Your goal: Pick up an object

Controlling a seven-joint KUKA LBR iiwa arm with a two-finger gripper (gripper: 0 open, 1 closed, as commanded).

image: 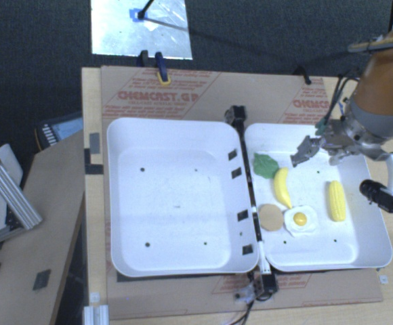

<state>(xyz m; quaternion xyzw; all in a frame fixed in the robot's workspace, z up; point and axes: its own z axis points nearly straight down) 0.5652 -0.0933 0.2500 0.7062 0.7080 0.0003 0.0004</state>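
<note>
The right bin (pixel 366 249) holds several toy foods. A green leaf (pixel 265 164) lies near its left wall, with a yellow banana (pixel 282 187) just below it. Toward the front sit a tan round disc (pixel 271 217) and a fried egg (pixel 300 220). A yellow corn cob (pixel 336 200) lies to their right. My gripper (pixel 318 156) hangs over the back middle of this bin, up and right of the banana and above the corn. Its fingers stand apart, open, with nothing between them.
The left bin (pixel 122 202) stands beside the right one, with a black clip-lined divider (pixel 245 181) where they meet. Both rest on a cardboard sheet (pixel 183 90). A black part of the arm (pixel 379 193) sticks out over the right bin's right edge.
</note>
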